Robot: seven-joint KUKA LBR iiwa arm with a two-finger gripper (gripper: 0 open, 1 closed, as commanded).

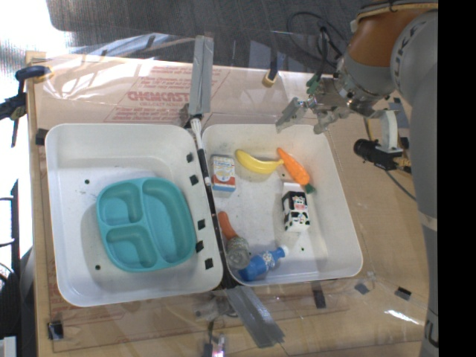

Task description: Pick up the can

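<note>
The can (238, 252) is small and silvery grey. It sits in the near left corner of the right bin (338, 222), between an orange item (225, 223) and a blue bottle (262, 264). My gripper (306, 119) hangs over the far rim of that bin, well away from the can on the opposite side. Its fingers (287, 115) are spread open with nothing between them.
The right bin also holds a small carton (223, 174), a banana (256, 162), a carrot (295, 167) and a cow-patterned milk carton (295, 210). In the left bin (67, 155) lies a teal divided tray (145, 223). A hinged divider (201, 192) separates the bins.
</note>
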